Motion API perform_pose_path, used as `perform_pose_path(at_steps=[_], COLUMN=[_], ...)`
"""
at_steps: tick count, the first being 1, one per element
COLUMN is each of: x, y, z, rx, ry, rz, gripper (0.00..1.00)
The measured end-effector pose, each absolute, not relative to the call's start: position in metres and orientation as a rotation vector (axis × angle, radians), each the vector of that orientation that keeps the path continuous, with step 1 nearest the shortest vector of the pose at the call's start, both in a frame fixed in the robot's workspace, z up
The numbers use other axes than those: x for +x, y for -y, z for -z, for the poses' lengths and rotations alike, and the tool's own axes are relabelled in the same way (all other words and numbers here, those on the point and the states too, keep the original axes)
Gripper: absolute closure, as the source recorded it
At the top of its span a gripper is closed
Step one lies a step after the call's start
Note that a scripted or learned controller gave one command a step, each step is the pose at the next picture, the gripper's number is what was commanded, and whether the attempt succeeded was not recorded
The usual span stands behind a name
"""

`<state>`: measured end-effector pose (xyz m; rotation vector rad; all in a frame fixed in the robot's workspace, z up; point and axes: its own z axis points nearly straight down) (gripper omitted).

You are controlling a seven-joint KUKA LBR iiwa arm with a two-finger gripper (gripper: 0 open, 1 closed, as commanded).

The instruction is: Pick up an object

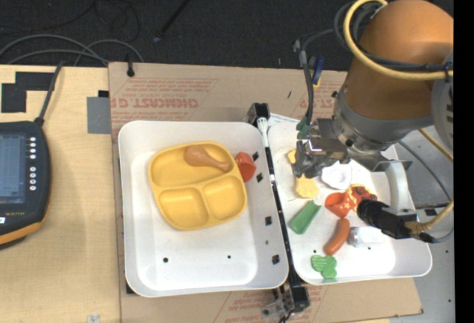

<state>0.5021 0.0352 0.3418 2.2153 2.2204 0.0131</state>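
Over the right bin point(415, 270), the arm point(396, 70) is reaching in from the right, and its gripper point(307, 160) is hanging low above the bin's upper left corner. Whether anything is sitting between its tips cannot be told, since the wrist body is covering them.

Directly below the gripper, a pale yellow piece point(306, 187) is lying on the bin floor, touching or nearly touching the tool. Just beside it, a green block point(304, 218) is lying at a slant. A white item point(335, 176) and a red pepper-like toy point(345, 202) are crowding in near the gripper's right side. A sausage point(337, 235) is lying below the pepper, and a small green leafy piece point(324, 265) is resting near the bin's lower edge. A black cable fitting point(385, 219) is crossing over the right part of this bin.

Across the divider, the left bin point(148, 255) is holding a yellow divided plate point(197, 185). A drumstick point(208, 158) is lying in the plate's upper compartment. A red piece point(245, 165) is touching the plate's right rim. A teach pendant point(21, 179) is sitting on the bench, well apart.
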Motion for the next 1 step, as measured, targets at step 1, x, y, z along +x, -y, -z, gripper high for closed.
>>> perform_pose_path(at_steps=[1], x=[0.5158], y=[-0.0956], z=[-0.4151], rx=[2.212], ry=[-2.227], rz=[-0.009], gripper=[1.00])
